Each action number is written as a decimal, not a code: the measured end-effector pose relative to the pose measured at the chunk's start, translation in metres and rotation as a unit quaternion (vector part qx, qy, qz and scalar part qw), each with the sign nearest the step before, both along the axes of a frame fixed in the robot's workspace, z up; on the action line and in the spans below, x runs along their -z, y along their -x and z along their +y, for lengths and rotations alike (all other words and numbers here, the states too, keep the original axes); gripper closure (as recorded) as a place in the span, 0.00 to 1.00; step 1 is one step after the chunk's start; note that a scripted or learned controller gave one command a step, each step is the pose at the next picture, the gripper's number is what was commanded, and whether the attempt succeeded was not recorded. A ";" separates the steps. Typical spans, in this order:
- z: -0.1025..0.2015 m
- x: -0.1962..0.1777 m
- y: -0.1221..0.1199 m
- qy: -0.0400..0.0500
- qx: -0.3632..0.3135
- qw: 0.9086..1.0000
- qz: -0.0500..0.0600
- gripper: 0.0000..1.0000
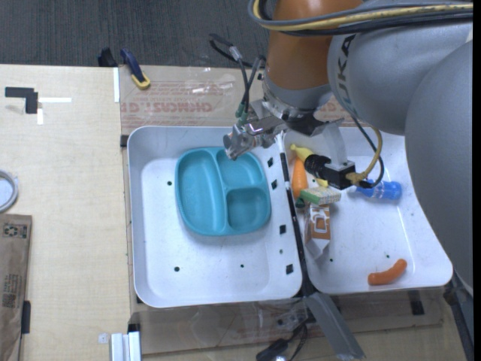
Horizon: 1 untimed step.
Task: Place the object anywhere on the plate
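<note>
A blue plate (222,191) with three compartments lies in the left white bin (150,224). My gripper (237,143) hangs over the plate's far right rim, just left of the wall between the two bins. The grey metal tip there hides anything it may carry. Loose objects lie in the right bin (421,239): an orange carrot (299,177), a yellow banana (301,153), a blue bottle (381,191), a brown and white carton (319,220) and an orange sausage shape (387,271).
The arm's orange band (308,28) and grey body (421,66) cover the far right of the bench. A black cable connector (334,170) lies over the right bin. Tape roll (6,192) and a blue-handled tool (134,69) sit on the wooden bench to the left.
</note>
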<state>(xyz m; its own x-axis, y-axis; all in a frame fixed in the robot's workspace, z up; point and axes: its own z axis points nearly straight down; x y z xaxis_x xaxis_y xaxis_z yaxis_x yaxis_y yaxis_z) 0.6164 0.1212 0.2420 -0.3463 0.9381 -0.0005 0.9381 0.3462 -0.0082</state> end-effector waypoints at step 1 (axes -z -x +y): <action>0.000 0.000 0.000 0.000 0.000 1.000 0.000 0.00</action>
